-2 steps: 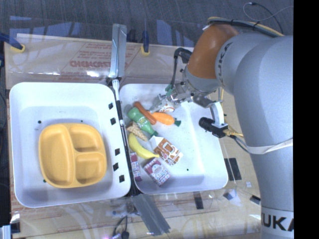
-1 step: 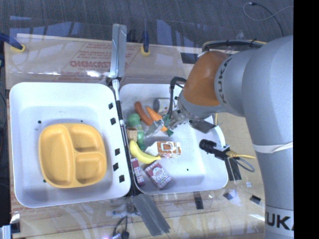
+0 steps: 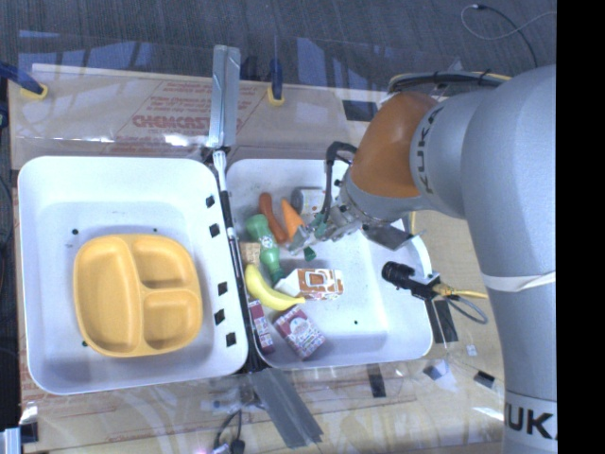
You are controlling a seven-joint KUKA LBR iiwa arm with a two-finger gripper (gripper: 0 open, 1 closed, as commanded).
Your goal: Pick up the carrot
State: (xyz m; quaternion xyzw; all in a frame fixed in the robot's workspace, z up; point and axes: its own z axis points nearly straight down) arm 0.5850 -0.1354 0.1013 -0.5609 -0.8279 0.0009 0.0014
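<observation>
The short orange carrot (image 3: 289, 219) lies near the back of the right white bin (image 3: 402, 334), beside a reddish-brown sausage-shaped piece (image 3: 271, 213) and a green bottle (image 3: 260, 228). The gripper (image 3: 319, 229) hangs just right of the carrot, touching or nearly so; whether it is grasping cannot be told. A yellow banana (image 3: 266, 291) lies nearer the front. The left bin (image 3: 38, 253) holds a yellow divided tray (image 3: 137, 296).

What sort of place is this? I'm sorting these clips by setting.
Probably a robotics lab bench for pick-and-place trials: a KUKA arm reaches over two white bins, one holding toy food such as a carrot and banana, the other a yellow tray.
</observation>
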